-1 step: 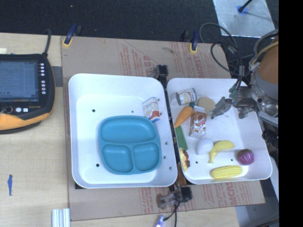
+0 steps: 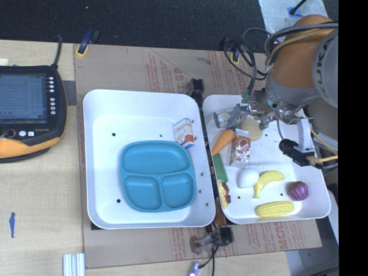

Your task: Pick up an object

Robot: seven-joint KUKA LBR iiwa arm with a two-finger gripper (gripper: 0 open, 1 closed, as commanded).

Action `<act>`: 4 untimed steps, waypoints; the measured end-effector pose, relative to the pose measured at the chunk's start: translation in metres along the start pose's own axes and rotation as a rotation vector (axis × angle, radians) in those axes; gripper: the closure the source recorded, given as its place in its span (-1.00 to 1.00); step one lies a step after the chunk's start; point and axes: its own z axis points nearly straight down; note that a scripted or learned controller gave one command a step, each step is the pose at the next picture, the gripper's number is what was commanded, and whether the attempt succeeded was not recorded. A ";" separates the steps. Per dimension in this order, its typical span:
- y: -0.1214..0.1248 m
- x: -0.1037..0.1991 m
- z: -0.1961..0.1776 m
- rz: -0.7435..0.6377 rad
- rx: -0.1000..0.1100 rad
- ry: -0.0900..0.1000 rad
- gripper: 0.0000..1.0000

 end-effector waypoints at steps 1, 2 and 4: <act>-0.023 -0.025 0.078 0.002 0.001 0.001 -1.00; 0.011 -0.015 0.078 0.001 0.000 0.001 -1.00; -0.022 -0.028 0.086 -0.001 -0.005 -0.003 1.00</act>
